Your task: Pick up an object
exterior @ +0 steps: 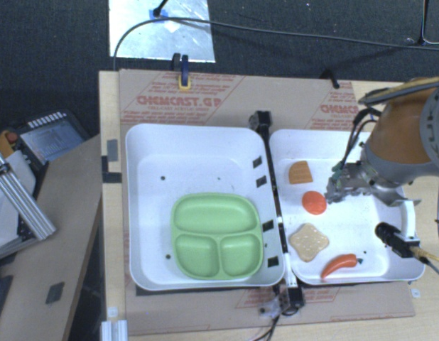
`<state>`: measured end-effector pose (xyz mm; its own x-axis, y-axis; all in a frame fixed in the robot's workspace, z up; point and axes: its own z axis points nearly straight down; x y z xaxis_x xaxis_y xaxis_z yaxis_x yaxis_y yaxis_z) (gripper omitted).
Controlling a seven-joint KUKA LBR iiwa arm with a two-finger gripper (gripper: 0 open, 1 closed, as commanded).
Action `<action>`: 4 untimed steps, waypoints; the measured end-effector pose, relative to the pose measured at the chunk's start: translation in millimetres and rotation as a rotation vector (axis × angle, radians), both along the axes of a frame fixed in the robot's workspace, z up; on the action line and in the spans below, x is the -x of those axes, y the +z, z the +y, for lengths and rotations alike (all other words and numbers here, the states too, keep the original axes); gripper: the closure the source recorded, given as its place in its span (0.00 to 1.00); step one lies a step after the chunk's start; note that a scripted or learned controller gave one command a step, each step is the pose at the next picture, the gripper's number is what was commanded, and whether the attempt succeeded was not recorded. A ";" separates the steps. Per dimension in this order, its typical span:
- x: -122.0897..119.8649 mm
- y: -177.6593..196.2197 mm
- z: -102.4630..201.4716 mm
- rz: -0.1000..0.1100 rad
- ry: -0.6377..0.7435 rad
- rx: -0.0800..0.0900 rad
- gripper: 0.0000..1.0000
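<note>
Objects for picking lie in the right-hand shallow white bin (361,275), listed here from the lower edge of the frame upward. Nearest the lower edge is a curved red-orange toy chilli pepper (339,264), its long axis running lower left to upper right. Just above and to its left sits a pale tan cracker-shaped piece (309,240). Above that rests a round red-orange toy tomato (315,202), and higher still a small orange-brown block resembling a slice of bread (300,172).

The two-finger gripper (339,187) of the grey arm stands at centre right of the frame, just right of and slightly above the tomato, which is the closest candidate; the tomato therefore lies to the lower left of the claw. How far the claw is parted cannot be told, and nothing is seen in its hold.

The left-hand white bin (148,155) carries a light green three-compartment plastic plate (217,234).
</note>
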<state>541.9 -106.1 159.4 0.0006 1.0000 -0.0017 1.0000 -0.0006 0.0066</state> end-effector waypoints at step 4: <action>-16.3 101.8 98.4 0.004 0.009 -0.002 1.00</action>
<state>558.2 -7.7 261.2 -0.0081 1.0000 0.0005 1.0000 0.0081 0.0027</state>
